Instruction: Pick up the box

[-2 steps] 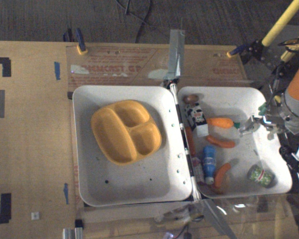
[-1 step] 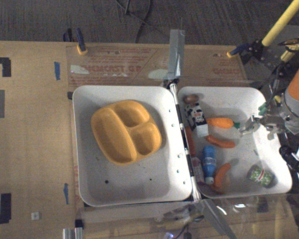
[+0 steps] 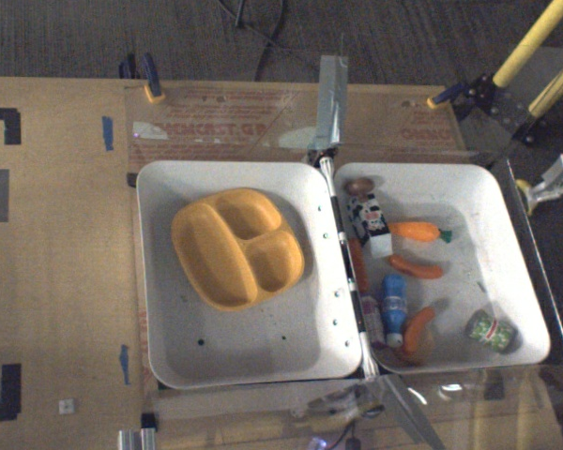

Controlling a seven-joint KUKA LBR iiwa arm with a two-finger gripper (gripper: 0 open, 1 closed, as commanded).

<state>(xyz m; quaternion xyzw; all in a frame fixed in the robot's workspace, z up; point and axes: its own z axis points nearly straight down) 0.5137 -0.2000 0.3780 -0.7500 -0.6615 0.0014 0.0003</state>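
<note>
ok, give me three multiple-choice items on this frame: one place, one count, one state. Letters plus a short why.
1. Where does the yellow three-compartment plastic plate lie?
A. left white bin
B. right white bin
C. on the cardboard bench

2. How many white bins stand on the bench?
A. one
B. two
C. three

3. How does the black-and-white cow-print box sit?
A. on the yellow plate
B. outside the bins
C. in the right white bin, near its left wall

Key: 1 A, it sits inside the left white bin. 2 B, two bins sit side by side. 3 C, the box sits beside the orange toy carrot.
</note>
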